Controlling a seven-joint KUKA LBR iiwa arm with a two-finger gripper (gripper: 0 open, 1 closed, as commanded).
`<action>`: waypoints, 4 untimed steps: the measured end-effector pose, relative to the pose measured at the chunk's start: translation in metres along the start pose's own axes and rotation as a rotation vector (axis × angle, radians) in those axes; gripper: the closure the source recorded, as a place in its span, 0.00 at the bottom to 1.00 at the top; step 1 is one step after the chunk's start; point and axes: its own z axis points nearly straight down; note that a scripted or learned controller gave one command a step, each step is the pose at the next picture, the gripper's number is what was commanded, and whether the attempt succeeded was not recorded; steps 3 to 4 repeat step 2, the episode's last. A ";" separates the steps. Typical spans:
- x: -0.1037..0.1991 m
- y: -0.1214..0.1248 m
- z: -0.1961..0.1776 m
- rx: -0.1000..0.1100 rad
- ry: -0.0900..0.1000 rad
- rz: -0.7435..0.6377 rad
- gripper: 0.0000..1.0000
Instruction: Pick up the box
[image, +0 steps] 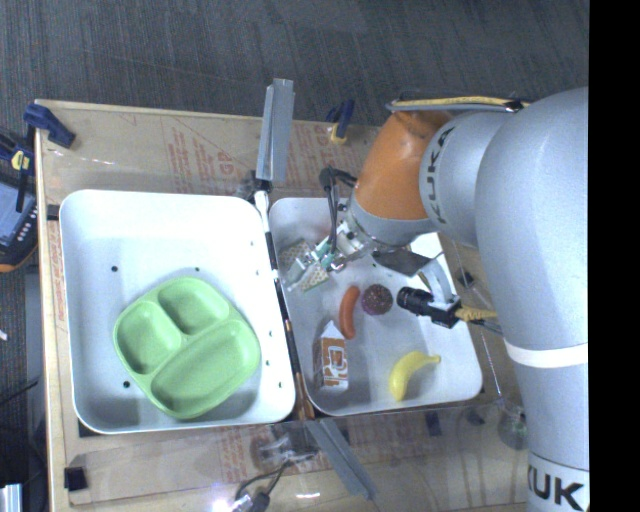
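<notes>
We see the gripper low in the right bin's upper left, its grip unclear, the box lying lower down.

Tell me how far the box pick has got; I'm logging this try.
Done: the arm has reached into the right bin. In hand: the gripper sits low at that bin's upper left corner, apart from the box, which lies flat near the front wall beside the banana. Left: moving over the box, grasping it and lifting.

Right bin partly behind arm
</notes>
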 end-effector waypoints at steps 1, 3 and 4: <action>-0.006 -0.004 0.014 0.003 0.003 0.129 0.00; -0.027 0.012 0.043 0.004 0.005 0.378 0.00; -0.027 0.012 0.043 0.004 0.005 0.378 0.00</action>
